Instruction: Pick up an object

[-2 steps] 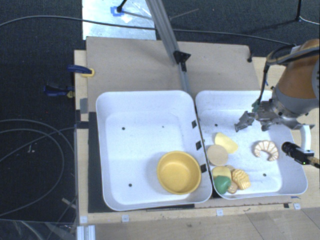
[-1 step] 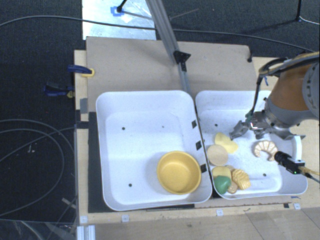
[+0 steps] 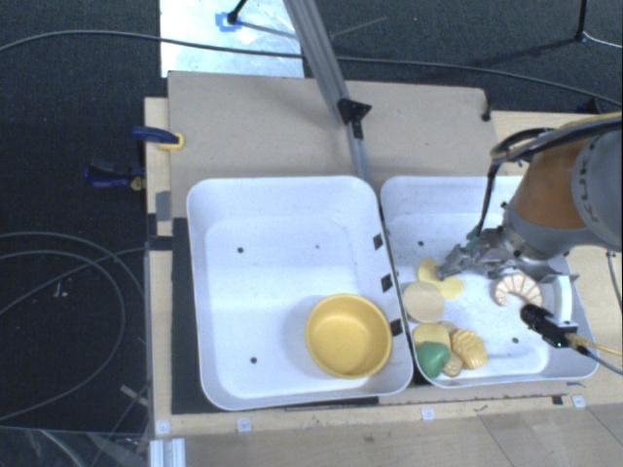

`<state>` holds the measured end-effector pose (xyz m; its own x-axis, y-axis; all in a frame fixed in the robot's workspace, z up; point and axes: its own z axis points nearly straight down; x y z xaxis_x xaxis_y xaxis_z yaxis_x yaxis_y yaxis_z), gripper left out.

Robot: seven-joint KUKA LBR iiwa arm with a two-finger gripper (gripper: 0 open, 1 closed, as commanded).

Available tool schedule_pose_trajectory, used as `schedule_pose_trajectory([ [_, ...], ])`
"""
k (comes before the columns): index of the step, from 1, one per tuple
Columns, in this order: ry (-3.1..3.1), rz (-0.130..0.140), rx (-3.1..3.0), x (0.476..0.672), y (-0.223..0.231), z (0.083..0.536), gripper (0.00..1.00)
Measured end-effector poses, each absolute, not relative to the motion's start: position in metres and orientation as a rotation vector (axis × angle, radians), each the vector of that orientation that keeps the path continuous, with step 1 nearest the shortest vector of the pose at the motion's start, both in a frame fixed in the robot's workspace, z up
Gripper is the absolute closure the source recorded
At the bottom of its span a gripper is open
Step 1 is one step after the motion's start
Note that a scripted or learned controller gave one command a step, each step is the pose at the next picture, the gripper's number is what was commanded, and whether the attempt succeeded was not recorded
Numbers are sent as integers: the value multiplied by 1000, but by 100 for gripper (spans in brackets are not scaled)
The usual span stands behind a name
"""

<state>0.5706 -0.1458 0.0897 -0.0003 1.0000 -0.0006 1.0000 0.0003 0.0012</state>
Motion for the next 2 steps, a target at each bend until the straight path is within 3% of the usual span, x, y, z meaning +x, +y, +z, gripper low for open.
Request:
schedule_pose_trajectory([
  [1, 2218, 6, 2217, 572, -146, 103, 100],
  [2, 2220, 4, 2217, 566, -146, 149, 100],
])
